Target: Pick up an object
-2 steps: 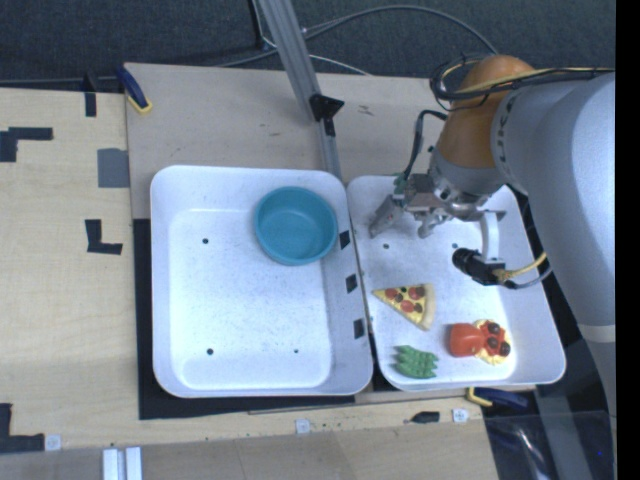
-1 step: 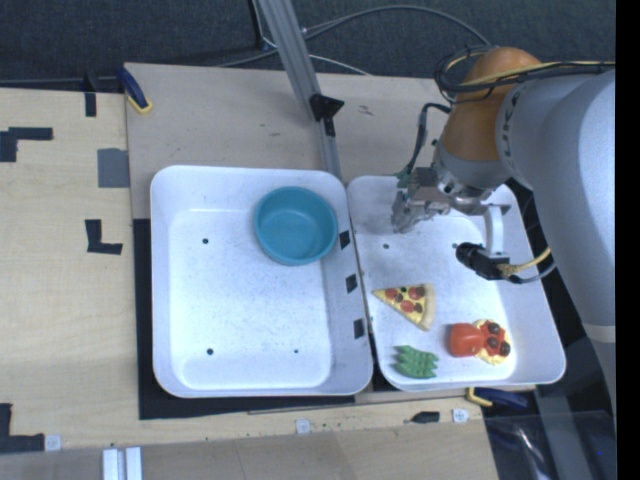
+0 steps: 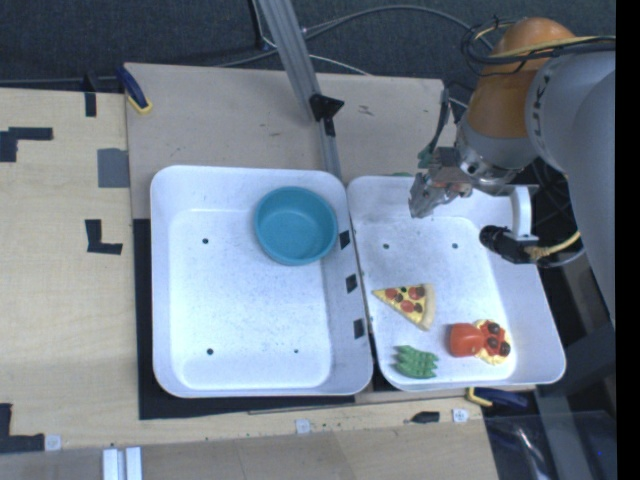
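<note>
Two shallow white plastic bins sit side by side on the bench in the camera view. The left bin (image 3: 190,298) carries a round blue bowl (image 3: 295,225) close to its far right corner. The right bin (image 3: 530,313) carries three toy foods toward its near edge: a yellow pizza slice with red and dark toppings (image 3: 408,302) beside the left wall, a small green leafy piece (image 3: 416,362) at the near left corner, and a red and yellow toy piece with dark spots (image 3: 478,339) near the near right corner.

The grey arm with its orange band reaches in from the right, and its two-finger gripper (image 3: 428,200) hangs over the far left part of the right bin, well apart from all three toys. Its fingers look drawn close together into a narrow point, with nothing between them.

My reading is that the task stands at the approach step: no object is chosen or grasped. The pizza slice lies nearest, toward the near edge from the fingertips. The next move calls for travelling toward the near side of the bin to stand above one toy, spreading the fingers wider than that toy, then descending to the bin floor and closing. The pizza slice lies flat, so a grip across its narrow tip or thin edges may slip.
</note>
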{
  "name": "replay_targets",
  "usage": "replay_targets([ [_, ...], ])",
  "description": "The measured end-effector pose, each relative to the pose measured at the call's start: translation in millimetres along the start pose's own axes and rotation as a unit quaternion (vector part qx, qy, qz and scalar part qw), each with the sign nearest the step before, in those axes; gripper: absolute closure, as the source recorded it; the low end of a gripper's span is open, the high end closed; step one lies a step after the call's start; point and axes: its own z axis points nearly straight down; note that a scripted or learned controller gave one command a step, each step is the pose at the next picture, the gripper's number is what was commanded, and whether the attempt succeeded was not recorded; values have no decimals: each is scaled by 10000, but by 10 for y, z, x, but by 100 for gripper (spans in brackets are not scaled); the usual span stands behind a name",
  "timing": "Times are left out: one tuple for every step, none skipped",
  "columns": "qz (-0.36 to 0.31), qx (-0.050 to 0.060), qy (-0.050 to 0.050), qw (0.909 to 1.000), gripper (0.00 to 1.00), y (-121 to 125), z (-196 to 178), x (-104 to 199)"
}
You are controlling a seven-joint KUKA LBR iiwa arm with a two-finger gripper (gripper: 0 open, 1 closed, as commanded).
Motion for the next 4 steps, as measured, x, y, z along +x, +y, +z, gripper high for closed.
replay_targets([
  [-4,-1,2,10000,100,80,-587,45],
  [-1,23,3,10000,100,80,-607,47],
  [-16,29,7,10000,100,-158,-485,506],
  [-15,23,8,10000,100,-457,-555,874],
])
